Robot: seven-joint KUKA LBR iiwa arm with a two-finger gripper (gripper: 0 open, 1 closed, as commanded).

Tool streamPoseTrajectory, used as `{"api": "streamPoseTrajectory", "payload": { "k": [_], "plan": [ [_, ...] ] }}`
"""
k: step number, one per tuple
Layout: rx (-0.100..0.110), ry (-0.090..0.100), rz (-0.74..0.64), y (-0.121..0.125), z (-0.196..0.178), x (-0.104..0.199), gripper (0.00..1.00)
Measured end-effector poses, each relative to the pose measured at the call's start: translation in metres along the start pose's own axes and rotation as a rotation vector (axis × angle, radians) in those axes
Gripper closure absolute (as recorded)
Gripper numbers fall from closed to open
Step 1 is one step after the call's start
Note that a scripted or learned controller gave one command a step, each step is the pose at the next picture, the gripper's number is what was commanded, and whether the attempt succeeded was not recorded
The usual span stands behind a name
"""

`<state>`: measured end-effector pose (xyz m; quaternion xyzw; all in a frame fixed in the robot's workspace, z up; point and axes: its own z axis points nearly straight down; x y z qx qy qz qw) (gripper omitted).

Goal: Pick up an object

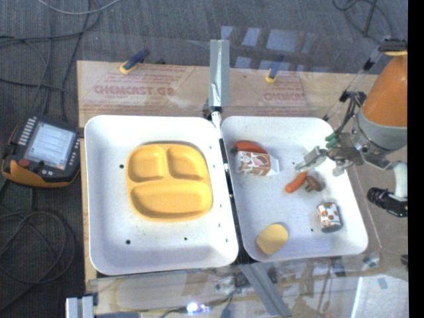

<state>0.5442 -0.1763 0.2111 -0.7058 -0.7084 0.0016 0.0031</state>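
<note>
The two-finger gripper (317,159) hangs over the right white bin (351,244), fingers spread wide and holding nothing, just above a small orange carrot (295,183) and a brown lump (313,183). Further left lies a red-and-white printed packet (254,163); its lettering is too small to read. The board (132,90) behind reads "CHEMCAST".

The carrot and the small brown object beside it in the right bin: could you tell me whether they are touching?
Cannot tell. In the camera view the carrot and the brown object sit edge to edge, with neither a clear gap nor plain contact visible between them.
</note>
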Motion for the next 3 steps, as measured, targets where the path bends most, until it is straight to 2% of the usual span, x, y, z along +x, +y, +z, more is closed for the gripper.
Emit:
{"api": "streamPoseTrajectory", "payload": {
  "k": [1,2,3],
  "plan": [
    [-0.003,-0.002,0.1,0.027,0.118,-0.006,0.0],
    [0.002,-0.001,0.1,0.025,0.111,-0.006,1.0],
    [0.001,-0.004,0.189,0.045,0.008,0.042,1.0]
  ]
}}
